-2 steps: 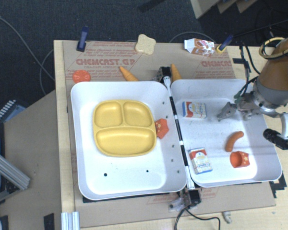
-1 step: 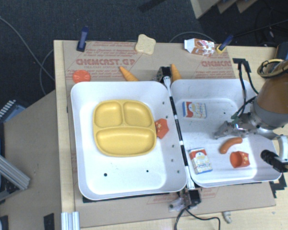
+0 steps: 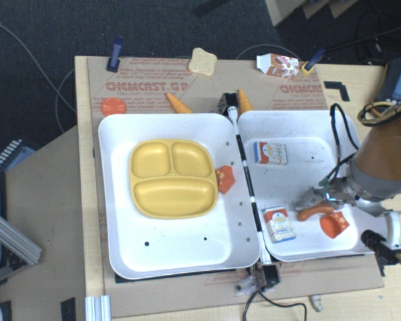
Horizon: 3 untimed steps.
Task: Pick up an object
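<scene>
Tool point(image 3: 323, 198) low in right bin point(image 3: 301, 122); cannot tell how it is set. Orange sausage-shaped toy point(image 3: 314, 212) lies just below tool tip, probably touching, long axis running left-right. Red-orange piece point(image 3: 334, 225) just beyond it. Small carton point(image 3: 279, 224) to tool's left.

1. The bench point(image 3: 87, 199) is topped with a brown printed cardboard sheet point(image 3: 147, 82).
2. Two white bins sit on it side by side: the left bin point(image 3: 180, 256) and the right bin point(image 3: 301, 122).
3. Along the far edge lie a blue clip point(image 3: 114, 53), a bread slice point(image 3: 202, 61), a small carton point(image 3: 278, 65), an orange disc point(image 3: 113, 105) and two carrots point(image 3: 178, 103).
</scene>
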Tool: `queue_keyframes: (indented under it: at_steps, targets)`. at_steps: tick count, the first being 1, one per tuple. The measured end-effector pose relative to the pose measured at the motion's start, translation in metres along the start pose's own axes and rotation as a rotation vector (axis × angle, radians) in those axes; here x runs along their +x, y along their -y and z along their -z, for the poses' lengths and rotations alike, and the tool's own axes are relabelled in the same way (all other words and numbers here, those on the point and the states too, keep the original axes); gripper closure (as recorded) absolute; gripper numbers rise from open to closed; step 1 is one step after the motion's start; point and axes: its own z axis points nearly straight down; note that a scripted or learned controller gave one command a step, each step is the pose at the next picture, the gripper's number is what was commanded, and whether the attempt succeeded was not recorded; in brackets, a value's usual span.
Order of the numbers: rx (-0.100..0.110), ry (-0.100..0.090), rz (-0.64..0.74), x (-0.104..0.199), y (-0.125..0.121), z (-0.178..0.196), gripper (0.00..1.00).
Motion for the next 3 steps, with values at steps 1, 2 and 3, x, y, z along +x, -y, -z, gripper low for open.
queue_keyframes:
  at_steps: [1, 2, 3]
  targets:
    - [-0.003, 0.001, -0.001, 0.000, 0.000, 0.010, 1.00]
    - [-0.005, 0.003, 0.002, 0.000, -0.045, 0.087, 1.00]
    - [-0.005, 0.001, 0.003, 0.049, -0.094, 0.116, 1.00]
